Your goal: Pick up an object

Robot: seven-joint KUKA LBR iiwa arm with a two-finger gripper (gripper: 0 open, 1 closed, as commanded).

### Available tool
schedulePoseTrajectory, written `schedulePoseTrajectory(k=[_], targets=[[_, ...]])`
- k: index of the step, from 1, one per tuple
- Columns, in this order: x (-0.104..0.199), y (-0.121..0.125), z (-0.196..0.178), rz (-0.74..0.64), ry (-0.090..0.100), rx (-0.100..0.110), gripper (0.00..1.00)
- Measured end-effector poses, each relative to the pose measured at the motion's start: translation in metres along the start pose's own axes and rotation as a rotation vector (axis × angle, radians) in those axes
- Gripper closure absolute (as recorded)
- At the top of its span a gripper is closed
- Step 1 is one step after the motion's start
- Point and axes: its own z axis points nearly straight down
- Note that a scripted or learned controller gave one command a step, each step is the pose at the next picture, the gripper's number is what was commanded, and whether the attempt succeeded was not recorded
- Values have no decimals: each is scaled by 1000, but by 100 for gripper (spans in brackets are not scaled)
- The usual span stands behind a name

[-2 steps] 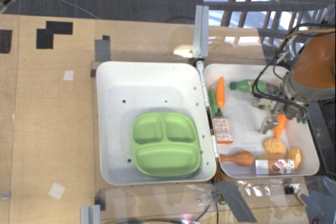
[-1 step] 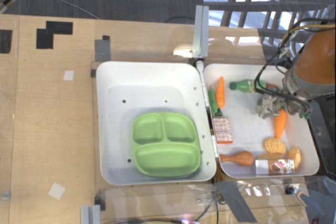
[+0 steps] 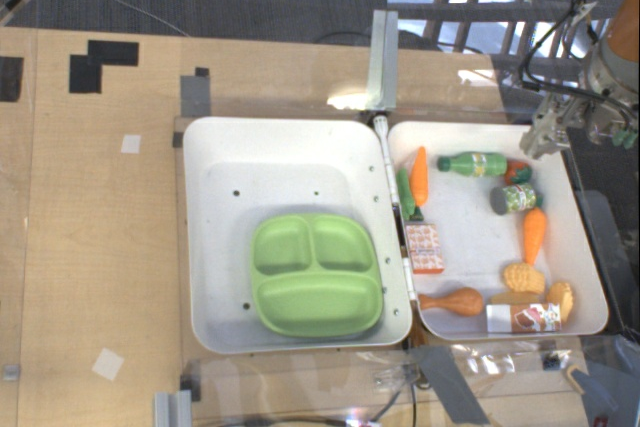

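While scanning from the left: pale wooden tabletop (image 3: 90, 245) with black square marks near its far edge. Then the left white bin (image 3: 215, 155), holding a green divided plate (image 3: 316, 274) lying flat toward its near side. Next the right white bin (image 3: 465, 200), touching the left one along a shared rim. Against that rim, a green pod-like toy (image 3: 405, 193) with an upright orange carrot (image 3: 420, 175) just beside it, and a small red-and-white carton (image 3: 425, 248) nearer the camera. At the near edge, a brown drumstick (image 3: 456, 301) lying sideways. Along the far side, a green bottle (image 3: 476, 164) lying on its side, a small red piece (image 3: 517, 172) at its right end, a green-labelled can (image 3: 514, 199) just below. Further right, a second carrot (image 3: 535, 234) standing on end, a bumpy golden piece of toy food (image 3: 524, 277) beneath it, a red-labelled can (image 3: 525, 317) on its side in the near right corner, a tan round piece (image 3: 561, 298) touching it. Rightmost, the gripper (image 3: 541, 141) over the bin's far right corner, apart from every object, nothing seen between the jaws; spread or pressed together, cannot tell.
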Motion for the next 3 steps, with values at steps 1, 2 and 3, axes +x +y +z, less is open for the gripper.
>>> schedulePoseTrajectory(k=[1, 2, 3], targets=[[-19, 37, -79, 203, 6, -1, 100], [32, 61, -32, 344, 17, 0, 100], [-7, 98, -80, 498, 12, 0, 100]])
